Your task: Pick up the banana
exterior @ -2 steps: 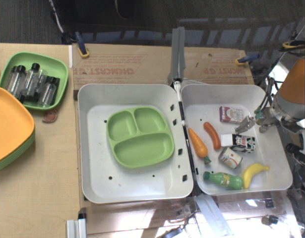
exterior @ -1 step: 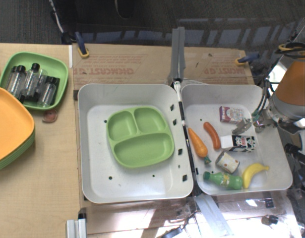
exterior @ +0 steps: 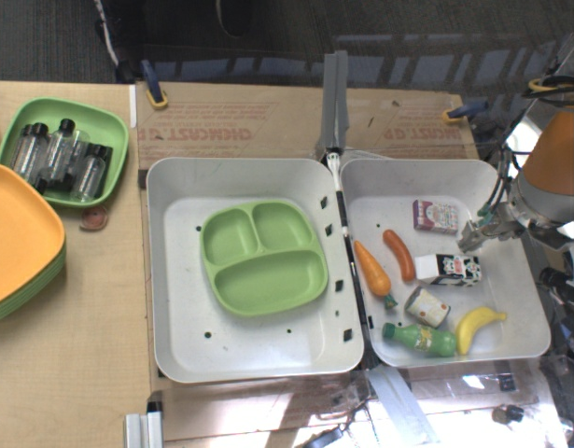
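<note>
The banana lies untouched near the right bin's front corner, beside a green bottle. The gripper hovers well behind it; its grip state cannot be told. Everything remains.

Floor: dark grey carpet along the top, beyond the jaws
Counter: pale wood, far left of the jaws; brown cardboard sheet with reversed red print over its middle
Light: even, soft; faint shadows
</note>
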`<state>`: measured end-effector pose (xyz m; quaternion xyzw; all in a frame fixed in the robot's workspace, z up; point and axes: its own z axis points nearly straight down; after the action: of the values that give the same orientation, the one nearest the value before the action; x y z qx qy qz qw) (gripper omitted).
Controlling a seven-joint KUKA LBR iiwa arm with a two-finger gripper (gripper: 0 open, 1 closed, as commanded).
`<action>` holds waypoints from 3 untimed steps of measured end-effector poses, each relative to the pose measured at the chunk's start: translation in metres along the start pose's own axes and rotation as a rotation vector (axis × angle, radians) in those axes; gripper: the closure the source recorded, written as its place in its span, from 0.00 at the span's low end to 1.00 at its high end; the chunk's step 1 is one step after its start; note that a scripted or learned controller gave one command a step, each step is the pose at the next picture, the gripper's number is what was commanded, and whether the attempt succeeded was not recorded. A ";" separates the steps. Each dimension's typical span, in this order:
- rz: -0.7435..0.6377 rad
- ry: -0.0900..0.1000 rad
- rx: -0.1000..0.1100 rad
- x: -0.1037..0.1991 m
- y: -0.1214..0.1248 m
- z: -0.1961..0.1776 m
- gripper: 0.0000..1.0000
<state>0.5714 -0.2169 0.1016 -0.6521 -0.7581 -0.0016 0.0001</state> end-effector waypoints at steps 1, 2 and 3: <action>-0.014 -0.003 0.002 -0.004 -0.008 -0.049 1.00; -0.328 -0.003 0.002 0.035 0.037 -0.047 1.00; 0.275 -0.004 0.003 -0.011 0.038 0.000 1.00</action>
<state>0.6106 -0.2218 0.1020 -0.7499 -0.6615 0.0009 -0.0005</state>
